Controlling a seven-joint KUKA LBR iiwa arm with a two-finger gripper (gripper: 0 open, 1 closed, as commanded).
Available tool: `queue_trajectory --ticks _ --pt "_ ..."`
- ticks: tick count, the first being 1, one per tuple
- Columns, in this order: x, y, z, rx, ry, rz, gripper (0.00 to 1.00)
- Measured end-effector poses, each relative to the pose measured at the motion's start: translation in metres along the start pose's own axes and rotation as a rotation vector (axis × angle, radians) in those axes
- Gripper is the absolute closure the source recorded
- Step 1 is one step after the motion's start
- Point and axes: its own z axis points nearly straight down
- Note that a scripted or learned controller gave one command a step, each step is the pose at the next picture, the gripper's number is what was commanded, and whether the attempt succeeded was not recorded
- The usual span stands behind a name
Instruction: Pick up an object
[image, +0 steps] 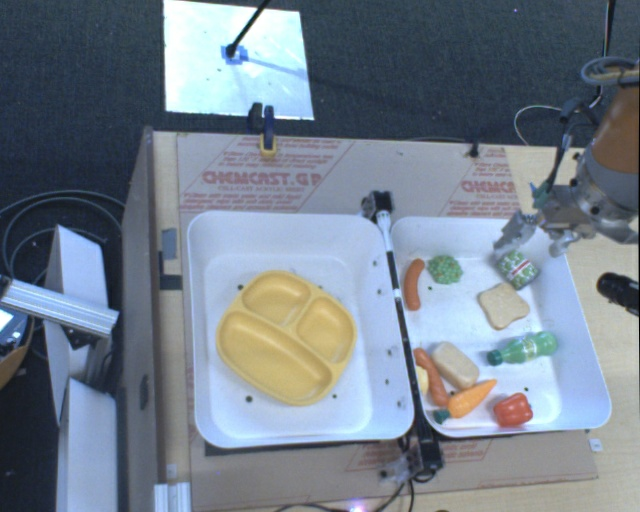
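Hovering at the right bin's (585, 345) far right corner, the gripper (532, 232) sits just above a small green-and-white can (517, 267); can't tell whether it's open or closed, and nothing is visibly held. The can lies immediately toward the near edge from the gripper, tilted, long axis roughly diagonal across the bin. My read: a short drop lands on it; bread slice (503, 305) sits just beyond, toward the near edge.
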Motion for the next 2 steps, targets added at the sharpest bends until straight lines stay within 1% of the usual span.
queue_trajectory --ticks 1,2 --pt "0.029 0.035 0.148 0.005 0.002 -0.001 0.0" --pt "0.054 0.055 0.183 0.002 -0.005 0.001 0.0"
